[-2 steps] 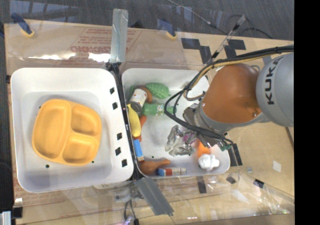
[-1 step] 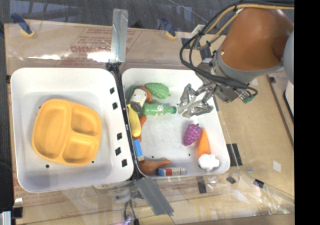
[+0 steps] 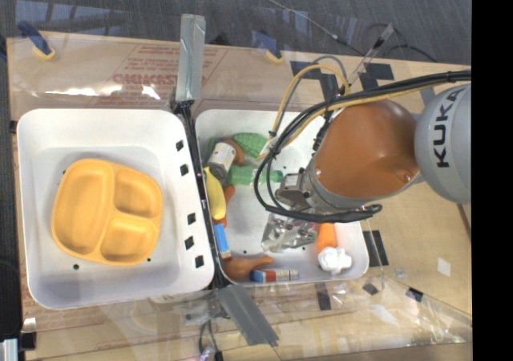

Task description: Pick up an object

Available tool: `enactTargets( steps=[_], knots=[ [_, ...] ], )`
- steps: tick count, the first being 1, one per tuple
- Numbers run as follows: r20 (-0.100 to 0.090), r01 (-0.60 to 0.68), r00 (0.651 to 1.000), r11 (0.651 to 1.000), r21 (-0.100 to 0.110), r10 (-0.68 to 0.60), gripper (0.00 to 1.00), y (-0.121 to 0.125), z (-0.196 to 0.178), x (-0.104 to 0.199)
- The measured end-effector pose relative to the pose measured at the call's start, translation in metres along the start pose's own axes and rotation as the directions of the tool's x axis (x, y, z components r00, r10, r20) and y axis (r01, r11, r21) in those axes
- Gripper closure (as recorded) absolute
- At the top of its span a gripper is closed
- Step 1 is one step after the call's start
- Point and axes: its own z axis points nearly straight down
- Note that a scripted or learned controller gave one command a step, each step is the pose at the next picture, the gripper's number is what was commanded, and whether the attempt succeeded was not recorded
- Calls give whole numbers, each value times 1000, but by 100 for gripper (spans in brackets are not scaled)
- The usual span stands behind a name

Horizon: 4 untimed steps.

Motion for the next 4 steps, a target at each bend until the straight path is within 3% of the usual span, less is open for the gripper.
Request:
enactTargets(
  steps=[1,2,3,4],
  knots=[
    [8,-241,971,970,22,241,100,6,58,-12],
    [11,-458,889,889,16,457,100,-34,-140,-14],
    [-3,-434,901,901,-5,434,100,-114,-20,-1],
    [8,-603,798,798,9,603,100,-172,-104,-3]
  ],
)
